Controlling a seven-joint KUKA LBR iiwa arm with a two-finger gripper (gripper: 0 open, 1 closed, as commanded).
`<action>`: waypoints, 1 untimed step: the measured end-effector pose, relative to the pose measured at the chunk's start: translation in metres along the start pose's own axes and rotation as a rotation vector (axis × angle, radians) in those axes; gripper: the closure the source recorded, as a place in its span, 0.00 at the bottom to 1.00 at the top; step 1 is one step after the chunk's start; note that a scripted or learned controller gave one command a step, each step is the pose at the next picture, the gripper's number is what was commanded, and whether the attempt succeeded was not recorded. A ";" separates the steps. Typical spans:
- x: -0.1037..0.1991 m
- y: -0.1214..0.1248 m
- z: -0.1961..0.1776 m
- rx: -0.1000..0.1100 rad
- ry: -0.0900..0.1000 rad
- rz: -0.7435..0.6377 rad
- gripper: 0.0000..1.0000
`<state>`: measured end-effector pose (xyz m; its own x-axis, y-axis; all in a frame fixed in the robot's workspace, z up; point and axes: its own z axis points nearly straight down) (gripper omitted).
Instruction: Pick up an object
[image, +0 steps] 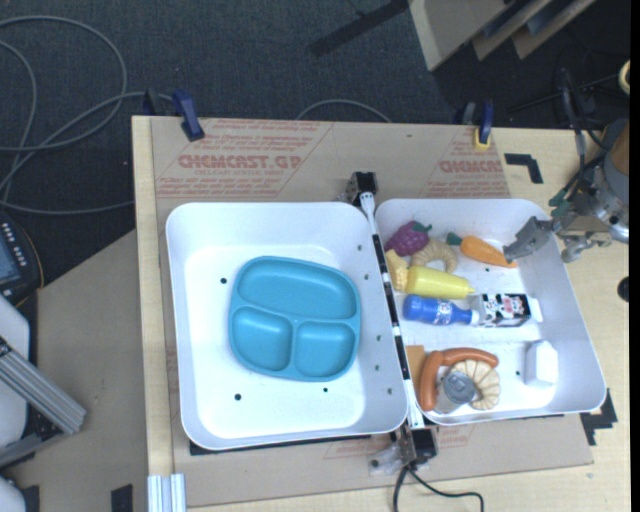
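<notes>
The right bin (575, 330) holds several toys: purple grapes (408, 238), an orange carrot (485, 250), a yellow bottle (438, 283), a blue bottle (436, 313) and a black-and-white tube (506, 308). A red sausage (455, 359) curls over a tan pastry (478, 385) near the front, and a small white block (541, 362) lies to their right. My gripper (548, 243) hangs over the bin's far right corner, open, with nothing between its fingers. Its left fingertip (522, 243) is just right of the carrot's end.
A blue three-compartment plate (293, 316) lies in the left bin (200, 260). Both bins sit on a cardboard-covered bench (260, 160) held by blue clamps (186, 113). Cables run across the dark floor behind.
</notes>
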<state>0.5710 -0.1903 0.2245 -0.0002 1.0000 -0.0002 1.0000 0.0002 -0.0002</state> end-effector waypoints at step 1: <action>0.047 0.040 0.121 0.007 0.004 -0.005 0.00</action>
<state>0.6110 -0.1438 0.1030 -0.0056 1.0000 0.0043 1.0000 0.0056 -0.0074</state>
